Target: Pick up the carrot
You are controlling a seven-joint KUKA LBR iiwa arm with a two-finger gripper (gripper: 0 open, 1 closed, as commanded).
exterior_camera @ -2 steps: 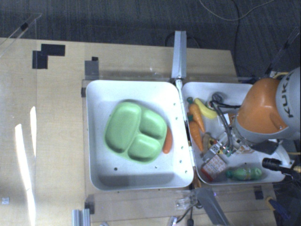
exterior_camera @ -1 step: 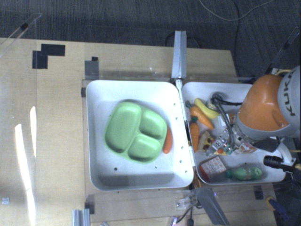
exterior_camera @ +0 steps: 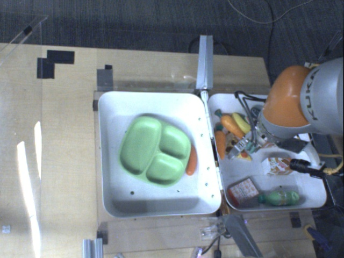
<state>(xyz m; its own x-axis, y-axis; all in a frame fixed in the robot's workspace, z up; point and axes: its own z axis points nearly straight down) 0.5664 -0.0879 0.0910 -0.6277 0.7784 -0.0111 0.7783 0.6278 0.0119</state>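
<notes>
The pale wooden counter [exterior_camera: 59, 144] carried two shallow white bins side by side: the left bin [exterior_camera: 107, 144] sat at center, and the right bin [exterior_camera: 317, 195] touched it at 3 o'clock.

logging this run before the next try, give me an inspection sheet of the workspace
surface: wooden bench bearing left bin and right bin
job's things: carrot in left bin, beside green plate
clutter: right bin holds a banana, orange vegetables, green bottle, small box, packet
grippers: pincer down in right bin, among the items
cables: black cable on the floor
surroundings: dark carpet
</notes>
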